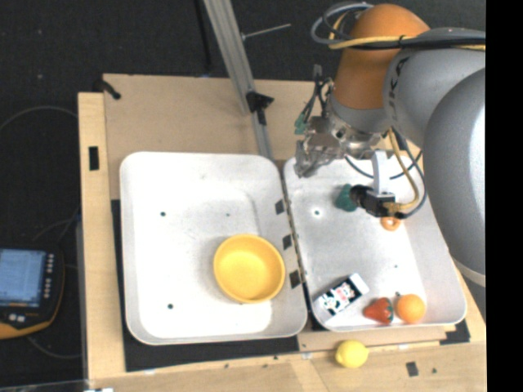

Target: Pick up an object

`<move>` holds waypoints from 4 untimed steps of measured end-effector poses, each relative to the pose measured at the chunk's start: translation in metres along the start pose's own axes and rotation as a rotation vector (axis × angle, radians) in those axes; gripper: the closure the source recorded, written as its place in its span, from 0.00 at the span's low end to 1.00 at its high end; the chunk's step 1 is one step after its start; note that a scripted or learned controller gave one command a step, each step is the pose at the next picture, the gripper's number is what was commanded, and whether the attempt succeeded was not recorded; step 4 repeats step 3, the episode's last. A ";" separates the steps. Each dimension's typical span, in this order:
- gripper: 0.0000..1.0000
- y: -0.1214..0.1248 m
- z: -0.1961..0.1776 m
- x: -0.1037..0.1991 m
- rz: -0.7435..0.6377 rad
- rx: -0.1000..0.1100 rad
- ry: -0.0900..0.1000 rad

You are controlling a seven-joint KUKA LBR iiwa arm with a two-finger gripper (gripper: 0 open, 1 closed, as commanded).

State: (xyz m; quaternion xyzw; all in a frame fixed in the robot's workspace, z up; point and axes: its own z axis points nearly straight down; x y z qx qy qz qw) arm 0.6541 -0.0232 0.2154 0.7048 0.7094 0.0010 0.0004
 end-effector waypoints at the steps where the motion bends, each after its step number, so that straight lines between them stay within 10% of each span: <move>1: 1.00 0.020 -0.007 0.050 -0.001 -0.001 0.001; 2: 1.00 0.032 -0.009 0.109 -0.002 0.000 0.001; 3: 0.00 0.031 -0.009 0.104 0.003 0.001 -0.004; 4: 0.00 0.031 -0.009 0.104 0.003 0.001 -0.004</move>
